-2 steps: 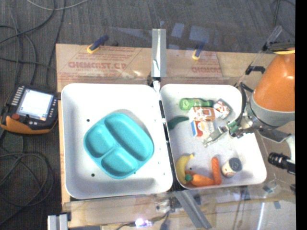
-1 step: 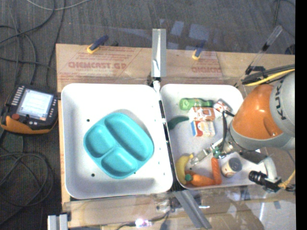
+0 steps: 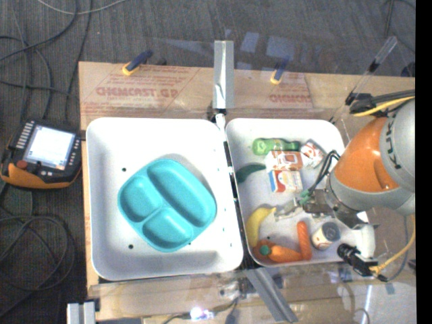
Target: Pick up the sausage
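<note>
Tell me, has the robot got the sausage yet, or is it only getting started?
Not yet. Done: the arm has reached into the right bin. In hand: the gripper hovers above the sausage, which lies on the bin floor beside the carrot and banana. Left: descending, gripping, lifting.

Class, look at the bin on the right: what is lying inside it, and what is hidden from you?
Inside the right bin: a banana, carrot, sausage, green bottle and small cartons. The arm covers the bin's right side.

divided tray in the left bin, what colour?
Turquoise blue, plain, no pattern. The divided tray shows clearly in the camera view, lying in the left bin.
</note>
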You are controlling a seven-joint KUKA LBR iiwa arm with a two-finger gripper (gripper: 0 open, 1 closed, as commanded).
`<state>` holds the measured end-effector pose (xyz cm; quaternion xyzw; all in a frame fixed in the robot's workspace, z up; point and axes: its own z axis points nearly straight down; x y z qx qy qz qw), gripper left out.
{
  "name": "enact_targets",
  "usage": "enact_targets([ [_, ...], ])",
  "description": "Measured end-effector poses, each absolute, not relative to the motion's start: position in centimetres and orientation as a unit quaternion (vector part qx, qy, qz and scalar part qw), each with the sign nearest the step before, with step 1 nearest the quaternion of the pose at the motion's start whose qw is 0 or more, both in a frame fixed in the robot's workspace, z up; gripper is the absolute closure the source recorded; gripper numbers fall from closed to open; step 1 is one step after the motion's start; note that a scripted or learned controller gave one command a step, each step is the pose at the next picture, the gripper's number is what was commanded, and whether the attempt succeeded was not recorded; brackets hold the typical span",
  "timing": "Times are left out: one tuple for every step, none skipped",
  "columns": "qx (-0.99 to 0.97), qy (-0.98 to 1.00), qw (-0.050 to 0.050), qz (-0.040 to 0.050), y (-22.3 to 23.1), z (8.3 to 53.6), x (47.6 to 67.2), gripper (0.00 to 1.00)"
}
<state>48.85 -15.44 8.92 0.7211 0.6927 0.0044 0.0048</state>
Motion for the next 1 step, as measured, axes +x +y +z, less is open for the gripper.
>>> enact_targets([
  [0.722,0.692,0.006,0.0035,-15.58,9.88,48.86,1.00],
])
